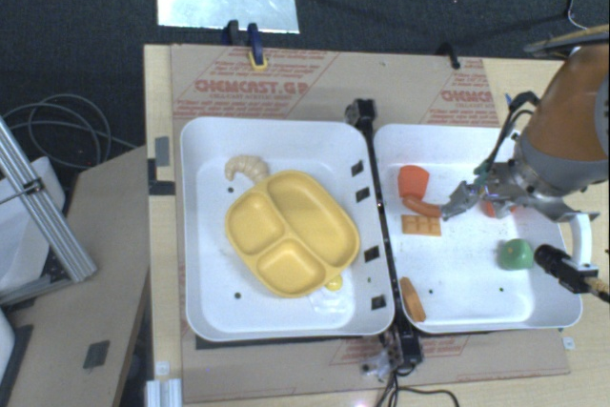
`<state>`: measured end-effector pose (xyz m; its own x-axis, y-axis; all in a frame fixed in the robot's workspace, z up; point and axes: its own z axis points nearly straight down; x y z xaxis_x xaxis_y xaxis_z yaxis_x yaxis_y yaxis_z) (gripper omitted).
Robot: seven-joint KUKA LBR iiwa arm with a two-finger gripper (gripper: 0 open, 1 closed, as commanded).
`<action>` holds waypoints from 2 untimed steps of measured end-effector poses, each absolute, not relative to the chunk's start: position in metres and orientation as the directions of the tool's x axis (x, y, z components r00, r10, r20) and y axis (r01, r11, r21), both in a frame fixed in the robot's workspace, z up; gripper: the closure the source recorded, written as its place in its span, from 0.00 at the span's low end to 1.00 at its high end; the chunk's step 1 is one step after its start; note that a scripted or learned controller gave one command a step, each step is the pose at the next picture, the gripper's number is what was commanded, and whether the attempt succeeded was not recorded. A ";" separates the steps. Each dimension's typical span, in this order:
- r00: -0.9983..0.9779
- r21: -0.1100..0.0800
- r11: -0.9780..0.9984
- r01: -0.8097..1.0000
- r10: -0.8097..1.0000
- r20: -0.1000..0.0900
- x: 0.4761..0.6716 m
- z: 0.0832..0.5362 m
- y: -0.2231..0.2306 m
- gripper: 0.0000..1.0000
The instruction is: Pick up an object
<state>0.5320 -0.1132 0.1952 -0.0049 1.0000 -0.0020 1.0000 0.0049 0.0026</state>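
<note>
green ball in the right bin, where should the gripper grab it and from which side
Take the green ball across its middle, coming straight down from above. It looks round, so any finger axis should work, and it sits apart from the other pieces on the bin floor. The gripper is up-left of it.

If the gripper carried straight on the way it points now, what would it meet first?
Probably the orange-red piece just left of the gripper, above the waffle cracker; height above the bin is unclear.

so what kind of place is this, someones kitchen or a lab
Most likely a robotics lab: two white bins clamped side by side on a bench, toy food such as a yellow divided plate, and a grey-and-orange robot arm.
</note>
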 end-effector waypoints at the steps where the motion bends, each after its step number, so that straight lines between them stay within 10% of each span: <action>1: -0.004 0.004 0.004 1.000 1.000 -0.002 0.595 0.202 -0.140 0.00; 2: -0.002 0.016 0.002 1.000 1.000 -0.005 0.631 0.100 -0.139 0.00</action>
